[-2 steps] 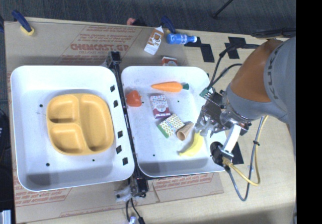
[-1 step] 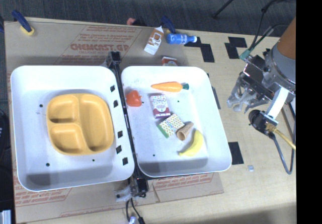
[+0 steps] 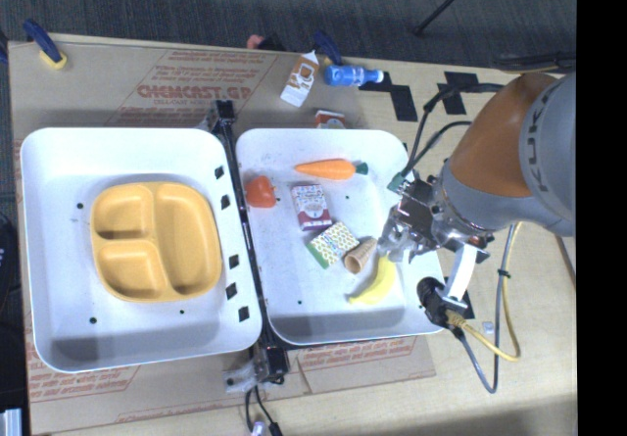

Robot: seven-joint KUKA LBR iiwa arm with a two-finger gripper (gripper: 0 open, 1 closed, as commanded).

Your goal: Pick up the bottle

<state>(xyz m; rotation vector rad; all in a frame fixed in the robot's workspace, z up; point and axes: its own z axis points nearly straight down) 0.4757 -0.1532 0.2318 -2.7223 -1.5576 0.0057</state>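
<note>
Item, nearest: gripper [image 3: 397,240] on the grey arm with orange band, low over the right-hand edge of the right bin [image 3: 323,328], just beside a yellow banana [image 3: 375,284]; whether it is released or clenched cannot be told, and nothing is seen in its hold. Item: a waffle cone [image 3: 359,253] touching the banana's upper end. Item: a green chequered box [image 3: 333,243] against the cone. Item: a red packet [image 3: 311,206] lying flat just above the box. Item: a red round fruit [image 3: 260,191] at the bin's left wall. Item: an orange carrot [image 3: 326,169] lying crosswise near the far wall. Item, left bin [image 3: 44,258]: one yellow divided plate [image 3: 155,238]. Item, beyond both bins on the bare bench: a small white carton [image 3: 301,79], and just to its right the blue bottle [image 3: 352,76], lying on its side, well apart from the gripper and outside either bin. Handling note, as judgement: the approach has not begun; the gripper ought to rise clear of the bin wall, travel over the carrot to the far bench, turn to span the bottle's narrow width across its long axis, and descend at mid-body, since a lying bottle is apt to roll and the carton stands close.
</note>
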